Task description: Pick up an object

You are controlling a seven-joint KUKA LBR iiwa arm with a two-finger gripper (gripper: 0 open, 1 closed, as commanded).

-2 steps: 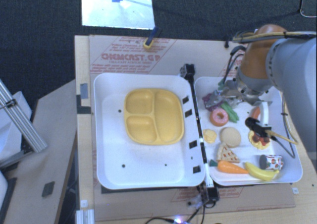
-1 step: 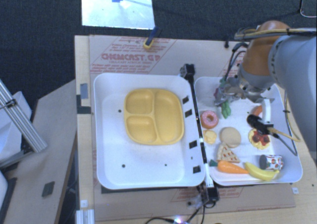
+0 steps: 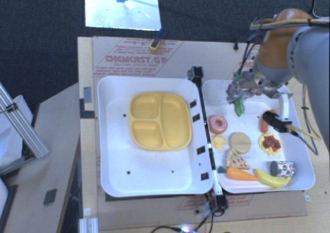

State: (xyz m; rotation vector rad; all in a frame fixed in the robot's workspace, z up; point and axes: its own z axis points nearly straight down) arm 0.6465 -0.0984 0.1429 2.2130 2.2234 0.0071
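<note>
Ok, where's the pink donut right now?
The pink donut lies in the right bin, near its left wall beside the divider, above a small yellow piece and left of the tan round cookie.

A robotics lab: a plywood desk (image 3: 87, 139) on dark carpet (image 3: 36, 31) carries two white bins (image 3: 111, 175), toy food (image 3: 242, 167), loose cables (image 3: 304, 134) and aluminium framing (image 3: 23, 129).

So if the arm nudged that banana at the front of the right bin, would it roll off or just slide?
The banana would probably slide or pivot rather than roll: it is curved and lies flat on its side. It looks like a smooth plastic toy, so likely light and a bit slippery. The can and carrot lie close by, so a push may well bump them.
</note>
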